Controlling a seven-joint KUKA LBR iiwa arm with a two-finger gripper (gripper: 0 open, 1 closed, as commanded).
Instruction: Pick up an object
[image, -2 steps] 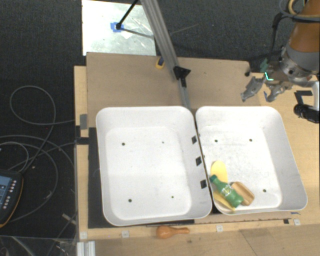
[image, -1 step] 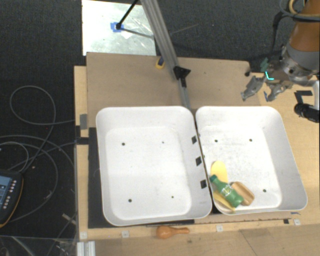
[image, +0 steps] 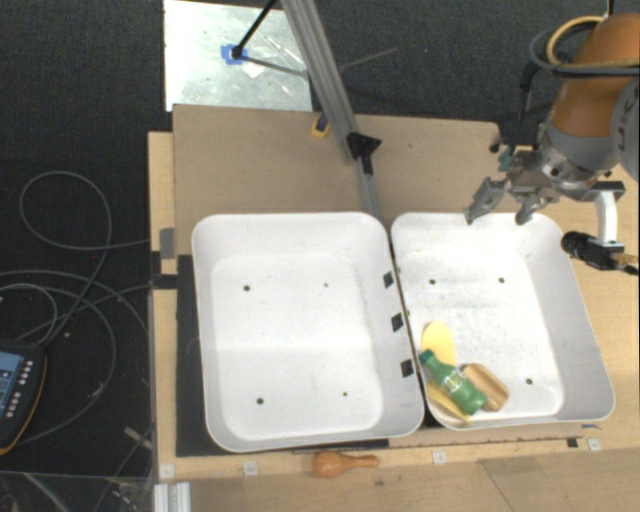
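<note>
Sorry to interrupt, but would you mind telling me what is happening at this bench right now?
A grey and orange robot arm is trying to pick up an object from the bins. Its gripper hangs open above the far edge of the right bin, holding nothing. A green bottle, a yellow piece and a tan wooden piece lie together at that bin's near edge, untouched. A small wooden object sits on the bench in front of the bins.

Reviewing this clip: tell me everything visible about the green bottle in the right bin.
The green bottle looks like plastic, with a darker green cap end and a pale label band around its middle. It lies on its side, slanted, cap toward the upper left, in the near left corner of the right bin. It rests against a yellow piece and a tan object. The gripper is over the bin's far edge, well apart from it.
</note>
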